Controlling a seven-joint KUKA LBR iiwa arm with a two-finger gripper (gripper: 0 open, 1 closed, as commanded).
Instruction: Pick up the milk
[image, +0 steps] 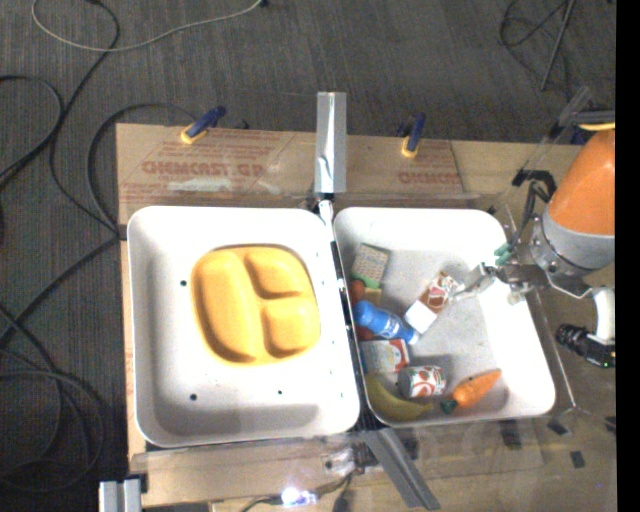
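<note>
milk (433, 301) carton lies tilted in middle of right bin (520, 400), white cap end toward blue bottle (383, 322). gripper (487, 274) just beside carton's upper right end; cannot tell its state, carton not seen held. below: can (421, 381), carrot (472, 389), banana (398, 403). small box (369, 263) near bin's upper left. left bin (160, 400) holds yellow tray (257, 303). both bins on desk (140, 170).

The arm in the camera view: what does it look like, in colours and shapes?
The arm has a rounded orange band above a grey wrist ring. Below it sits a metallic end effector with small green parts. Thin dark cables run beside the wrist.
</note>
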